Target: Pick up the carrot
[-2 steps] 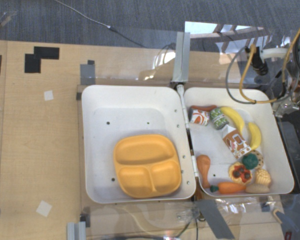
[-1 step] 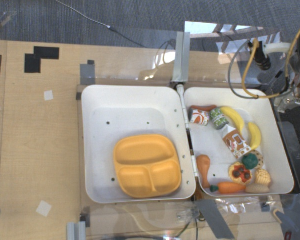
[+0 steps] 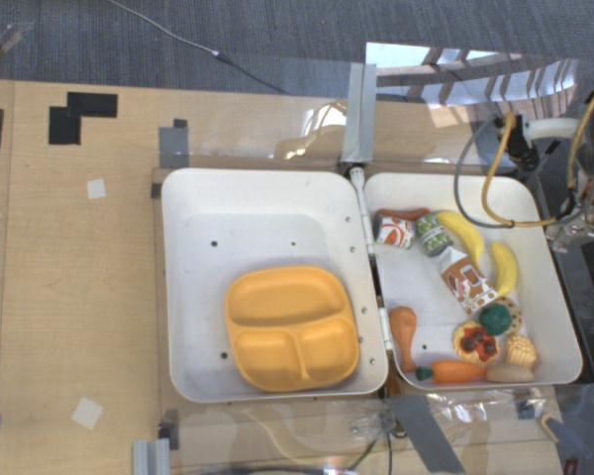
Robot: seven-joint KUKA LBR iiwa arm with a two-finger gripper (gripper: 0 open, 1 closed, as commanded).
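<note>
- The carrot [image 3: 455, 371] is lying flat along the near wall of the right bin [image 3: 564, 310], with its green top pointing left toward the bin's near left corner.
- A small pizza slice toy [image 3: 476, 343] is sitting just behind the carrot, close enough that the two may be touching.
- A pale corn-like piece [image 3: 516, 352] is crowding the carrot's right end, with a beige item [image 3: 510, 373] resting just beside its tip.
- An orange drumstick-shaped piece [image 3: 404, 331] is standing off the carrot's left end, near the bin's left wall.
- Farther back, two bananas [image 3: 480, 245], a carton [image 3: 466, 279], a can [image 3: 396, 231] and a dark green piece [image 3: 494, 317] are filling the middle and far part of the bin.
- In the left bin [image 3: 198, 216] a yellow divided tray [image 3: 291, 327] is lying, well apart from the carrot.
- The arm's hardware [image 3: 584, 221] is showing at the right edge by the right bin, well apart from the carrot; whether its fingers are spread or pressed together cannot be told.
</note>
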